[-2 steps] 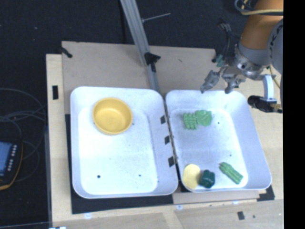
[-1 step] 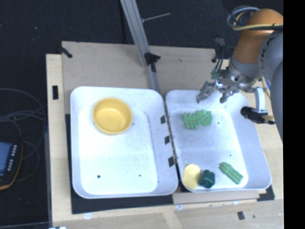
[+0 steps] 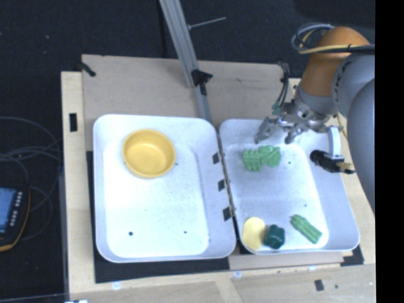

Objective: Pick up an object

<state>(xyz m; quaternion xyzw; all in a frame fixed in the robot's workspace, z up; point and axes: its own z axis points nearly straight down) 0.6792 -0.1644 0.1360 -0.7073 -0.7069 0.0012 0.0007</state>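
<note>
- Gripper [image 3: 278, 133]: hung over the far edge of the right bin [image 3: 328, 191], fingers spread apart and pointing down, nothing between them.
- Green ridged object [image 3: 261, 157]: lay on the floor of the right bin, just below and beside the fingertips, apart from them; judged the nearest candidate for the pick.
- Handling, as a judgement: looked like a light moulded plastic toy, stiff, not fragile; ribbed surface likely to give the pads some purchase, though lumpy outline could let it twist or squirt out under an off-centre pinch.
- Suggested hold: across the narrower width near the middle, fingers straddling the body and closing on opposite ribbed flanks, not on a protruding end.
- Other pieces in the right bin: yellow rounded object [image 3: 253, 231] and dark green block [image 3: 274, 237] touching each other at the near edge; small green ridged piece [image 3: 306, 228] close by, to their right. Crowding against the wall made these harder to straddle.
- Left bin [image 3: 158, 226]: held a yellow bowl [image 3: 149, 153] near its far left corner, well apart from the gripper.
- Task state, judged: descent and closure not yet made; nothing lifted.
</note>
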